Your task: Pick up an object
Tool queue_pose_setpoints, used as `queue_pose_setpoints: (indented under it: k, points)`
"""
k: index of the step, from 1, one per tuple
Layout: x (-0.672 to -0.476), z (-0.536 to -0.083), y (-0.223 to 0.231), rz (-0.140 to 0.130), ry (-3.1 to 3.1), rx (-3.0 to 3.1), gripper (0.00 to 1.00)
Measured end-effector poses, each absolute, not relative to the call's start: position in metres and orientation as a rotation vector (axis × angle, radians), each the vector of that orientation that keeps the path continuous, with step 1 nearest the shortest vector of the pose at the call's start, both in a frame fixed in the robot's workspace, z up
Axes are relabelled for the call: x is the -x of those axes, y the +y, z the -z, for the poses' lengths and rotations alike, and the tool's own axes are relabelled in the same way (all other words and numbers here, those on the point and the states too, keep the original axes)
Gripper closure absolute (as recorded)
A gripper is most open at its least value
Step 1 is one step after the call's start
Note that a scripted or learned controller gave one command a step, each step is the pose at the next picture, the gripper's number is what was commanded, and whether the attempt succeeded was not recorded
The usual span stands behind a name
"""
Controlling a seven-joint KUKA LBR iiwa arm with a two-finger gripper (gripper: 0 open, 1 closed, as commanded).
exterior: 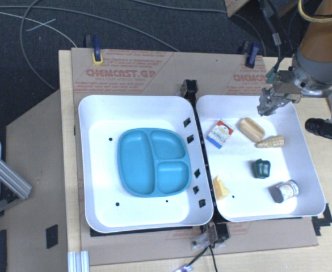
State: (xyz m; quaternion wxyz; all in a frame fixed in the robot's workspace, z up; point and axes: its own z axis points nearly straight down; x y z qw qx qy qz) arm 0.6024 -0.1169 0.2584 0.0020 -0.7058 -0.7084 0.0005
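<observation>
The hand (269,103) hangs over the right bin (307,169), near the bread (251,128). I cannot tell its grip.

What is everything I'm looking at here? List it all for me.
Bins: two, white, side by side on the bench.
Divided plate: one, blue, in the left bin.
Small packet: one, white with red and blue, right bin, upper left.
Bread roll: one, tan, right bin, top.
Cone: one, beige, just below the roll.
Pepper: one, dark green, right bin, middle.
Small jar: one, white and grey, lying lower right.
Wedge: one, yellow, lower left.
Clamps: two, blue, bench's far edge.
Claw: one, grey, over the right bin's top edge.
</observation>
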Motion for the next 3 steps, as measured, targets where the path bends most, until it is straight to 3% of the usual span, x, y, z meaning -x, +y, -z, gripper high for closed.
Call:
queue_pose_setpoints:
  k: [3]
  points:
    - [-0.551,-0.251,0.055,0.0,-2.226,2.21,1.0]
